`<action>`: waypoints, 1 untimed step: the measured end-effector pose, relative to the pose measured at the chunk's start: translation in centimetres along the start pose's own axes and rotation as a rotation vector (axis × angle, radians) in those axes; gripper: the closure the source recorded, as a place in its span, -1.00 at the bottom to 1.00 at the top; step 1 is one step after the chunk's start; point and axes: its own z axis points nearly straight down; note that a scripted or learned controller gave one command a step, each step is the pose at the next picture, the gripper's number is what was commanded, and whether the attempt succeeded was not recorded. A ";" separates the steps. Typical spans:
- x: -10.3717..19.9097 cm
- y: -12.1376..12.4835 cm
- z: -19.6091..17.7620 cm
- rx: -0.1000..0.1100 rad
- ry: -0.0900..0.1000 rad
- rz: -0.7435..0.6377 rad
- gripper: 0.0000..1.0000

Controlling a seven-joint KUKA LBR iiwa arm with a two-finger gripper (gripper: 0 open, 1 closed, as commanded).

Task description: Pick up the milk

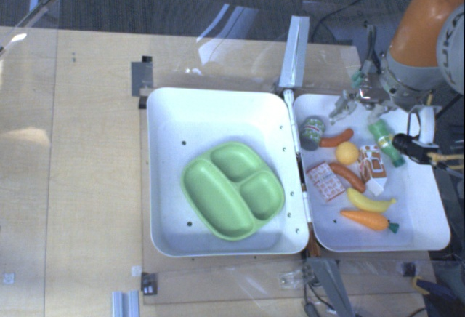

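milk carton (373, 163), sausage (349, 176) touching, banana (370, 201) below

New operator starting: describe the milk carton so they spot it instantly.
Look in the right bin, among the toy food. The milk carton is the small white box with red-orange print, lying between the sausage and the green bottle: the only boxy white item there.

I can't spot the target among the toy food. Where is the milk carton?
The milk carton lies in the right bin, right of the hot dog, below the green bottle and above the banana.
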 end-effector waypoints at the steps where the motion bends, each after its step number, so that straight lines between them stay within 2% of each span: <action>1: -9.1 -1.0 8.0 -0.003 -0.002 -0.063 -1.00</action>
